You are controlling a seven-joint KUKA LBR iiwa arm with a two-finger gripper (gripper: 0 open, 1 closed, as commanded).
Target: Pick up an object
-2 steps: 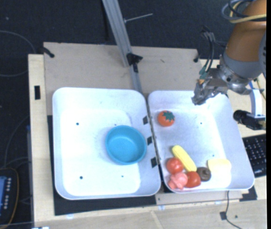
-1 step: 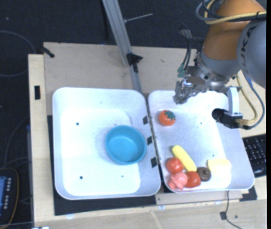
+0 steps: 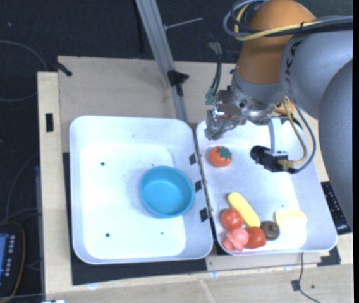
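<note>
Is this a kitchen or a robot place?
Probably a robot lab, not a kitchen: a robot arm reaches over two white bins, and the food, like the tomato, looks like toys.

In the left bin (image 3: 91,232) you have open floor all around the blue bowl (image 3: 166,191). The right bin's (image 3: 312,232) middle is open; the tomato (image 3: 220,156) sits alone near its far-left corner, while toys crowd the near edge, touching one another.

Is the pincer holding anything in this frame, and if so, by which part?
Nothing is held. The pincer hovers at the right bin's upper left corner, above the tomato-like toy, with no object between its tips.
</note>
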